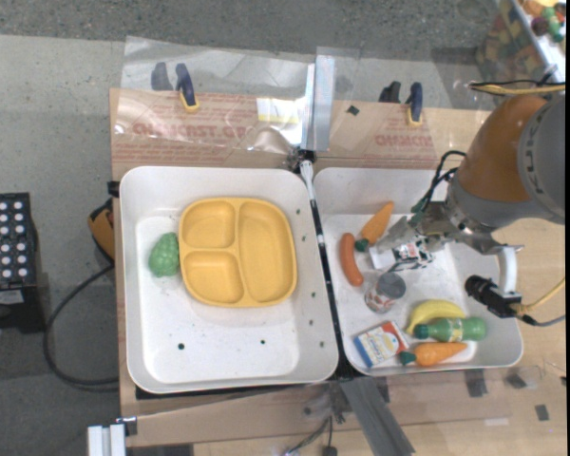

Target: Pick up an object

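Two white bins sit side by side on the bench. Left bin holds a yellow divided plate, three compartments, lying flat near the bin's middle. A green leafy toy (looks like lettuce or broccoli, can't tell which) sits just beside the plate's left edge, touching or nearly so.

Right bin has the clutter. An orange carrot lies tilted in the upper middle. A red-orange sausage lies lengthwise near the bin's left wall. A small grey can stands below and right of the sausage. Yellow banana lies right of the can, with a green bottle just below it, touching. A second carrot lies along the bin's near edge, under the bottle. A small red-and-blue carton lies flat beside that carrot, on its left.

The arm comes in from the right, orange band above the grey wrist. Gripper is low over the right bin's middle, between the upper carrot and the can, just above the can. Finger state: cannot tell, the tip is a blur of dark and white parts. Nothing is clearly seen held.

Behind the bins: cardboard with clear plastic sheet, held by blue clamps. A black cable loops on the floor at left.
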`<state>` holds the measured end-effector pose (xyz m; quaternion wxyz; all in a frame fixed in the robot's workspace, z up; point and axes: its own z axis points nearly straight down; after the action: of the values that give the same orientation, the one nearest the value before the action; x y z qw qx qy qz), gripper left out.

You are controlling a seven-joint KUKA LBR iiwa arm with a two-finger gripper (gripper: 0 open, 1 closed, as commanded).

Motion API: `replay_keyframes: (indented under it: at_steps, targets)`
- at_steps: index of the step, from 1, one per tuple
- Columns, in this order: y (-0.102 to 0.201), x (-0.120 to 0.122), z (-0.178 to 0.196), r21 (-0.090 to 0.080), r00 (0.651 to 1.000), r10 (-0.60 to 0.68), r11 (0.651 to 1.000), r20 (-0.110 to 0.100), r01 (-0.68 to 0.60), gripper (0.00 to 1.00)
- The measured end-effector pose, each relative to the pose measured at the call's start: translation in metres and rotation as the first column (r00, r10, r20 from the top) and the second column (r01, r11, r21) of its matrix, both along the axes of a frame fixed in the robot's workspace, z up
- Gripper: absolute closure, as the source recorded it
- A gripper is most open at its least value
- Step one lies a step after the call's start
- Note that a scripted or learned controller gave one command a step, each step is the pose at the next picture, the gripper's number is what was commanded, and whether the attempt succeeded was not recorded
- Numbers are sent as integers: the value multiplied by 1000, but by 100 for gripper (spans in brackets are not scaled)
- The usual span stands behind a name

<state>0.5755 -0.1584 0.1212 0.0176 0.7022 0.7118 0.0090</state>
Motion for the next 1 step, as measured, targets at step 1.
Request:
replay_keyframes:
  at_steps: [1]
  targets:
    - [-3, 42, -8, -3, 998, 57, 998, -1, -57, 0]
